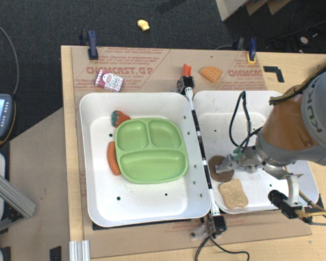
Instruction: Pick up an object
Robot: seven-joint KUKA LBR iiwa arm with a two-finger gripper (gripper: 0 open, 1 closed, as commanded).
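In the right bin (217,109) a dark brown round piece (220,168) lies near the left wall, and a tan bread slice (233,194) lies just in front of it. My gripper (238,160) is low in this bin, right at the brown piece's right edge; the grey wrist hides how it meets the piece. The left bin (98,192) holds a green divided plate (151,150). An orange sausage-like piece (113,157) lies along the plate's left side, and a red and green toy vegetable (119,117) sits at its top left corner.
The arm's grey body with its orange band (288,112) covers the right half of the right bin, and a black cable (240,118) loops above the gripper. On the bench behind the bins lie a tan cracker (210,73), a small orange item (186,69) and a pink packet (109,80).
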